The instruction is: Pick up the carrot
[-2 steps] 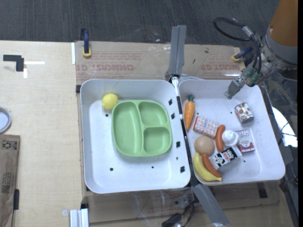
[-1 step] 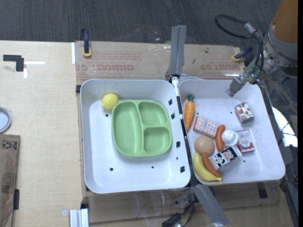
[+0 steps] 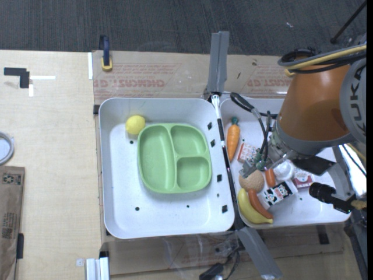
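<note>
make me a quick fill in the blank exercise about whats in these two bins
1. The carrot lies in the ____ bin, against its left wall.
2. The divided plate in the left bin is ____ in colour.
3. The yellow ball rests just off the plate's upper ____ corner.
4. The banana lies at the right bin's ____ left corner.

Missing words: right; green; left; lower

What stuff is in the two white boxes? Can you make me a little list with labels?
left bin: green divided plate, yellow lemon at its upper left corner
right bin: carrot, banana, small cartons and other toy food
carrot: lies by the bin's left wall, apart from the pile
arm: over the right bin, above the pile
gripper: fingers hidden, cannot tell
</note>
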`<state>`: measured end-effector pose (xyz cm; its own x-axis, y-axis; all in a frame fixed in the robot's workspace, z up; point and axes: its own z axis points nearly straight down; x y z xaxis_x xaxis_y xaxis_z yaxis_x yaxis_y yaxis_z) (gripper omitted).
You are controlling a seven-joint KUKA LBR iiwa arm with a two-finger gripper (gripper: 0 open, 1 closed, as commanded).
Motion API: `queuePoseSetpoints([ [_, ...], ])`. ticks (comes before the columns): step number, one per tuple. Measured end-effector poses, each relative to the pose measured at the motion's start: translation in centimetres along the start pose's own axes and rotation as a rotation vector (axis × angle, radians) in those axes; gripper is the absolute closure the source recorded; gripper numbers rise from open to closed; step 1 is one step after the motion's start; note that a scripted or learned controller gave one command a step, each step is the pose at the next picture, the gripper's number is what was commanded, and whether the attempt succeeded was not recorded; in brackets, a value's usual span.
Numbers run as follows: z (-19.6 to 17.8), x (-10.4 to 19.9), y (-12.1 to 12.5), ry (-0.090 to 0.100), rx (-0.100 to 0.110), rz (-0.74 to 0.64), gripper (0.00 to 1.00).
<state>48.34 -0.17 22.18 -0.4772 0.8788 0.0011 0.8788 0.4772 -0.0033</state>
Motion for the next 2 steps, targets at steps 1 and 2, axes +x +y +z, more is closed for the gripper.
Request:
queuePoseSetpoints([
  [1,3.1,-0.2,-0.7,0.0,0.0,0.227,1.0],
  [2,-4.5,-1.2,4.0,-0.002,-0.001,0.248,1.0],
])
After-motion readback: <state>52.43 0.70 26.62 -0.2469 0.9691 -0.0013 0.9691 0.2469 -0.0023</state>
